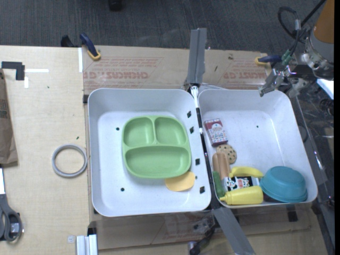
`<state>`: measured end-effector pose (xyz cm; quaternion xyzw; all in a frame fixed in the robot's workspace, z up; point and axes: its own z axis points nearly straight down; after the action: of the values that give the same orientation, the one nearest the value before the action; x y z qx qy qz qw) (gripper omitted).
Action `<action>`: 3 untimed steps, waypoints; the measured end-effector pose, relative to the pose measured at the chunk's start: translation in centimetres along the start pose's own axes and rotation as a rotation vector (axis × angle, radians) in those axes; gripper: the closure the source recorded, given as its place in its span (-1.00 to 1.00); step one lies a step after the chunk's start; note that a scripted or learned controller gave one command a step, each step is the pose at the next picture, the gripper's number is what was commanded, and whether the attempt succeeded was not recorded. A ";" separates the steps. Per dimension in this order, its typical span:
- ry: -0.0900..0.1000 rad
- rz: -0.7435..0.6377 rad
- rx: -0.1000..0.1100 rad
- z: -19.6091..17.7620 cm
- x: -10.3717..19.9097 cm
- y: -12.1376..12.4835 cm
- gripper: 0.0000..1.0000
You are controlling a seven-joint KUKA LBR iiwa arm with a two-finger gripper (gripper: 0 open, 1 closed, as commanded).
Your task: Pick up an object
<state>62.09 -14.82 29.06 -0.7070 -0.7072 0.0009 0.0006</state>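
Note:
The right bin point(265, 116) holds a small red box point(215, 132), a cookie point(227, 153), a tan stick point(221, 166), a banana point(247, 171), a black-and-white carton point(240, 183), a yellow bottle point(244, 196) and a blue bowl point(285, 185), all crowded along its left and near sides. In the left bin point(101, 142) lie a green divided plate point(156, 146) and a flat yellow disc point(180, 183). My gripper point(272, 83) hangs over the far right corner of the right bin, well away from the objects, with nothing seen in it.
A grey divider bar point(197, 57) runs between the bins at the back. On the bench to the left lie a tape ring point(69, 160), scissors point(8, 224) and a brown bag point(6, 126). Blue-and-yellow clamps point(90, 47) grip the cardboard at the back.

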 end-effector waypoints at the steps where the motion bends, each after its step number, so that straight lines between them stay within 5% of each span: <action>1: 0.000 0.023 0.001 10.5 -2.7 -4.5 -1.00; 2: 0.001 -0.281 0.000 15.2 -1.5 -12.0 -1.00; 3: -0.001 -0.227 -0.003 11.0 -2.6 -10.0 -1.00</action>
<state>52.11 -17.44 18.05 -0.6222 -0.7828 0.0001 -0.0004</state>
